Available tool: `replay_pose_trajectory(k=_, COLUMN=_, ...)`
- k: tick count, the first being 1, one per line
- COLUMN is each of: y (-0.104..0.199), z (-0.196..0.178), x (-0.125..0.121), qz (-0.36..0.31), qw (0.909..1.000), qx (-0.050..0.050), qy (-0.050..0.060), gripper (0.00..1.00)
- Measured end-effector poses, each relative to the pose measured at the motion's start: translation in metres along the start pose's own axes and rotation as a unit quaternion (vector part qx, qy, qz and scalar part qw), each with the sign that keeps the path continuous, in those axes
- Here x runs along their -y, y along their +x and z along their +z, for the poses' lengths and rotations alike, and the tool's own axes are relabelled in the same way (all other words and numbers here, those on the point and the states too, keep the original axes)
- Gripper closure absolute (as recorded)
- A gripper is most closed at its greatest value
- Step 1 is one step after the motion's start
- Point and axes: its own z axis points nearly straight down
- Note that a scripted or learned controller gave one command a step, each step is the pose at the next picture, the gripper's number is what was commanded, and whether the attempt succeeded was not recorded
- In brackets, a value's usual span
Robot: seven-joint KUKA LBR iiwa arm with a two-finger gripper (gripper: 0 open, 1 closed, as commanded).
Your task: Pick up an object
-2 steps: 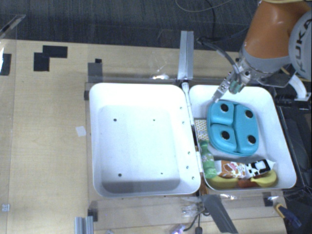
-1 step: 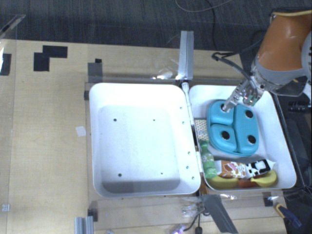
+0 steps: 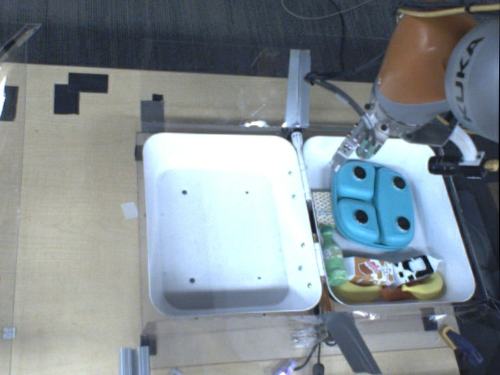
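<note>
A large blue moulded tray (image 3: 375, 206) with dark holes lies in the middle of the right bin (image 3: 461, 248). Along that bin's front edge sit a green bottle (image 3: 332, 256), a colourful snack packet (image 3: 391, 272) and a yellow banana-like object (image 3: 426, 289). A small patterned item (image 3: 321, 205) lies against the bin's left wall. My gripper (image 3: 358, 145) hangs over the back left part of the right bin, just above the blue tray's far corner. Nothing shows between its tips.
The left bin (image 3: 226, 225) lies beside the right one, separated by a metal divider post (image 3: 298, 92). The grey and orange arm (image 3: 426, 61) fills the upper right. Cables (image 3: 336, 14) trail behind the bins. Black markers (image 3: 78, 91) sit on the bench at the far left.
</note>
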Motion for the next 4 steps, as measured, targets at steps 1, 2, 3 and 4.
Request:
replay_pose_trajectory(k=1, y=-0.061, z=-0.022, x=0.046, qz=0.062, qw=0.9981, qx=0.001, qy=0.000, gripper=1.00)
replay_pose_trajectory(k=2, y=-0.031, z=0.019, x=0.095, qz=0.117, qw=0.9931, qx=0.000, qy=0.001, gripper=1.00)
replay_pose_trajectory(k=3, y=0.023, z=-0.004, x=0.059, qz=0.196, qw=0.9806, qx=-0.001, qy=0.001, gripper=1.00)
replay_pose_trajectory(k=4, y=0.022, z=-0.020, x=0.014, qz=0.381, qw=0.9248, qx=0.000, qy=0.002, gripper=1.00)
